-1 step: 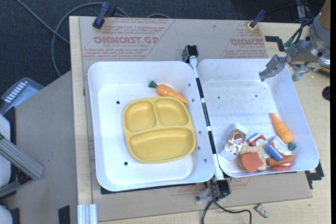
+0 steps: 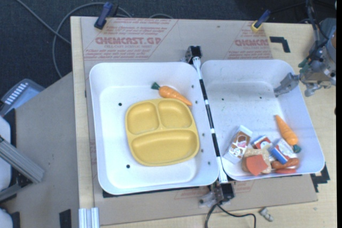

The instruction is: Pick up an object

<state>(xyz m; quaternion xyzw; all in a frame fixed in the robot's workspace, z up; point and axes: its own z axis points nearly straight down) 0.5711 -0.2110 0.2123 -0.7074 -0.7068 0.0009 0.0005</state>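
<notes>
the hand (image 2: 291,84) hangs open and empty; the toy carrot (image 2: 286,132) looks light, rigid, slick, best pinched across its middle.

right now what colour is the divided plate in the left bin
Yellow. The divided plate shows plainly in the camera view, lying in the left bin.

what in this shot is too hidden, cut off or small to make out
- Gripper, camera view: small and blurred at the right bin's rim; fingers open or shut cannot be told.
- Grey arm: cut off by the right edge of the view.
- Heap of small toy foods in the right bin's near corner: pieces overlap, so single items and the printed white packet are unclear.
- Orange toy carrot in the left bin: touching the yellow divided plate or just beside it, unclear.
</notes>
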